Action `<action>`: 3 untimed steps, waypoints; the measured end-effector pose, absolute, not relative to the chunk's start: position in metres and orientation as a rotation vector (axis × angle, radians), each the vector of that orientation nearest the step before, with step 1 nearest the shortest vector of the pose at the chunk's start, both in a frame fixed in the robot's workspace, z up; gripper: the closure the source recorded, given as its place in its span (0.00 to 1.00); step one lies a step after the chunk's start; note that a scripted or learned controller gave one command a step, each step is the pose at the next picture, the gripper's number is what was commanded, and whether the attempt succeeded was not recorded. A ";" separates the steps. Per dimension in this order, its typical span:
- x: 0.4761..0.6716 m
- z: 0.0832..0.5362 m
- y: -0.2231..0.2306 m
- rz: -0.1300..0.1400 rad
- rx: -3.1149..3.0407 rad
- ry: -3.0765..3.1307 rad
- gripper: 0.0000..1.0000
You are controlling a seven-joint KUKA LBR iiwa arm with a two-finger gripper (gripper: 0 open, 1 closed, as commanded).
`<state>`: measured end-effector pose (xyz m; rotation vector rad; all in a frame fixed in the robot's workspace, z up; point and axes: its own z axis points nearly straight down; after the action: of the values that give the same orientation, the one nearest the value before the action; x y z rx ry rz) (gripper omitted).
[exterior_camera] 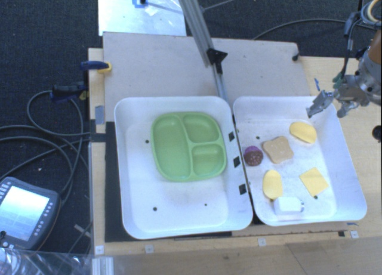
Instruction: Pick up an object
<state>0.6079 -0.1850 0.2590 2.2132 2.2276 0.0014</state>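
I am hovering my end effector (332, 104) open and empty over the right bin (352, 166), fingers spread to straddle something — likely the yellow piece (303, 132) lying just below among the other scattered food items.

**Sam:** What do you see on your screen, away from the job?

**Me:** I see a green tray (188, 146) with three parts. It lies flat in the left bin (128, 208). A long metal pole (194, 14) leans in from the top. Its foot meets the bench (161, 65) just above where the two bins touch.

**Sam:** And on the floor?

**Me:** A hand control (27, 211) sits bottom left (its screen glows). Black cables (42, 121) loop near it on the dark carpet (42, 23). A blue clamp (95, 65) grips the bench edge.
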 end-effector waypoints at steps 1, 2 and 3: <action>0.608 0.259 -0.185 0.001 2.212 2.228 0.00; 0.603 0.211 -0.193 -0.003 2.222 2.223 0.00; 0.613 0.162 -0.194 -0.002 2.220 2.225 0.00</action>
<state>0.6129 -0.1940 0.1618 2.2199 2.2249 -0.0022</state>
